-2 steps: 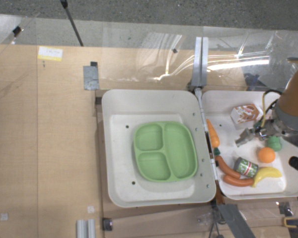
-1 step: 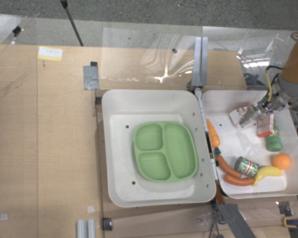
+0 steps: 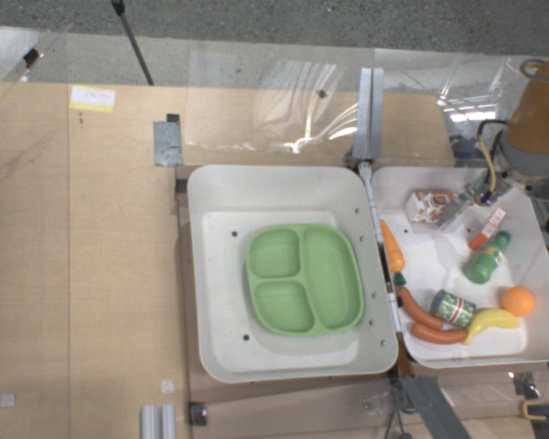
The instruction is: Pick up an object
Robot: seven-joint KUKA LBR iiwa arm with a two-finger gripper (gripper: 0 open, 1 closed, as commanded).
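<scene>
Desk (image 3: 82,273): pale wood laminate, matt, faint grain. Both bins, left (image 3: 210,245) and right (image 3: 540,245): white moulded plastic, smooth, low sheen. Tray (image 3: 304,279): green plastic, satin, three compartments. Clear glossy sheet (image 3: 256,108) along the back, strong glare. Divider post (image 3: 370,112) between bins: grey metal, brushed look. Toy food in the right bin is smooth glossy plastic: carrot (image 3: 392,249), sausage (image 3: 419,315), banana (image 3: 490,322), orange (image 3: 518,301), green bottle (image 3: 487,260). Can (image 3: 452,308): printed label, shiny. Carton (image 3: 428,206): printed card, matt. Arm (image 3: 535,122): orange band, satin finish.

Bright even overhead light; glare on clear panel (image 3: 293,140) behind bins; soft shadows; slightly soft focus.
</scene>
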